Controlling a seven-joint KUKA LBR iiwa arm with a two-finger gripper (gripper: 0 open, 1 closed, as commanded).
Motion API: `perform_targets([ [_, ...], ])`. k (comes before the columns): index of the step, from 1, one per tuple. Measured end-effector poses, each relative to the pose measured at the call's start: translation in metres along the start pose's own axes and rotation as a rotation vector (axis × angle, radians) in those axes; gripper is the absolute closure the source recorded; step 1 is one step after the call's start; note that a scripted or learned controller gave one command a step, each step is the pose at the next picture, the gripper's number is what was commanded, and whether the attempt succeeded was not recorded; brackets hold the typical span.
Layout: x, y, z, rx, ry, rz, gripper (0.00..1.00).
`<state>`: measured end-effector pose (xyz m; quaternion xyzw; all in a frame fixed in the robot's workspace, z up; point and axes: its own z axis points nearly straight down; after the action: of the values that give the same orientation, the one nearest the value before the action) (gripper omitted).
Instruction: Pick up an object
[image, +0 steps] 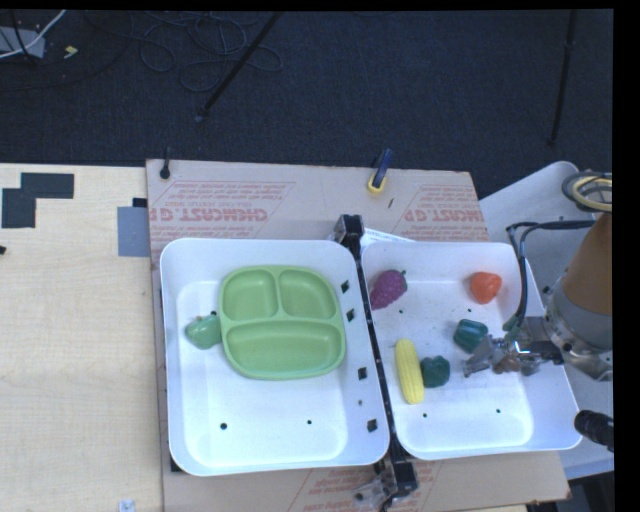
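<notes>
In the right bin (470, 430) lie a purple eggplant-like toy (388, 288), an orange toy (484, 287), a yellow corn cob (408, 370) and two dark green pieces (434, 372) (470, 333). My gripper (482, 359) reaches in from the right, low over the bin, just below the upper green piece and right of the lower one. Nothing shows between its fingers.
The left bin (200, 420) holds a light green divided plate (282, 322) with a small green toy (203, 331) at its left edge. A divider ridge (366, 340) separates the bins. The arm's grey body (590, 300) stands at the right edge.
</notes>
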<state>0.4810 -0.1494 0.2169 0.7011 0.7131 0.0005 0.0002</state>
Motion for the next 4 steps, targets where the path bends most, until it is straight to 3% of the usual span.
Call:
perform_targets([
  [1,-0.002,-0.002,0.008,0.006,0.002,0.017,0.00],
  [4,0.006,0.011,0.119,0.003,0.001,0.016,0.00],
])
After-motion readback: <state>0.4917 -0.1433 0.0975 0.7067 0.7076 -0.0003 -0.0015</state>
